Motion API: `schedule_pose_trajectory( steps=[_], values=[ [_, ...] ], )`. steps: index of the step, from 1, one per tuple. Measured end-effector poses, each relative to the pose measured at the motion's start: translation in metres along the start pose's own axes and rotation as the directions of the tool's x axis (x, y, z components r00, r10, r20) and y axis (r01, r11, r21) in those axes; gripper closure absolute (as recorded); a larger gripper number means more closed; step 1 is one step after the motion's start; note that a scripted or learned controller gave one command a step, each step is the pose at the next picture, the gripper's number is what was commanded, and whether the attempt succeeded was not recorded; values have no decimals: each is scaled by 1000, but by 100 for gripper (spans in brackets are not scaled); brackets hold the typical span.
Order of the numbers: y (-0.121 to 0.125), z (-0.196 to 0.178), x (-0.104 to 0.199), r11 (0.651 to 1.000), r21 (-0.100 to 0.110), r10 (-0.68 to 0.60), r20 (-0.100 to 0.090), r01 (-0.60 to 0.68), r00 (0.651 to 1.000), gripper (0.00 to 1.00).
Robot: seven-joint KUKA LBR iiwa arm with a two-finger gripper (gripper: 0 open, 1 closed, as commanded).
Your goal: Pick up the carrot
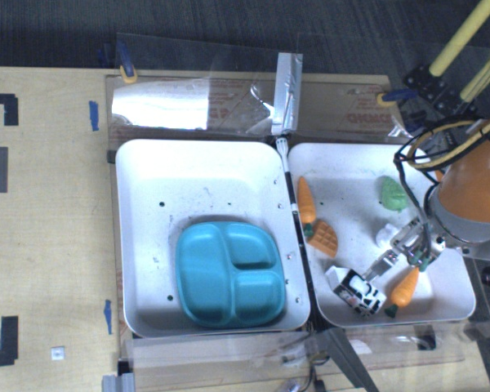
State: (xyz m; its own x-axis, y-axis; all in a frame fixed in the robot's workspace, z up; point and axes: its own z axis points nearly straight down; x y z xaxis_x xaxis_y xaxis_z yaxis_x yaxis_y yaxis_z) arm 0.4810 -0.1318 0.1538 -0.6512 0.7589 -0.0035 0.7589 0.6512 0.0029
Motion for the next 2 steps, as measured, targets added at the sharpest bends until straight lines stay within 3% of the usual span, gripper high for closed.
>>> schedule_pose_trajectory(
  steps=[1,2],
  values=[
    [-31,24,-59,880,3,474,1,-474,880,0],
    [-54,66,-66,974,-3,227,-10,-228,974,0]
  ],
)
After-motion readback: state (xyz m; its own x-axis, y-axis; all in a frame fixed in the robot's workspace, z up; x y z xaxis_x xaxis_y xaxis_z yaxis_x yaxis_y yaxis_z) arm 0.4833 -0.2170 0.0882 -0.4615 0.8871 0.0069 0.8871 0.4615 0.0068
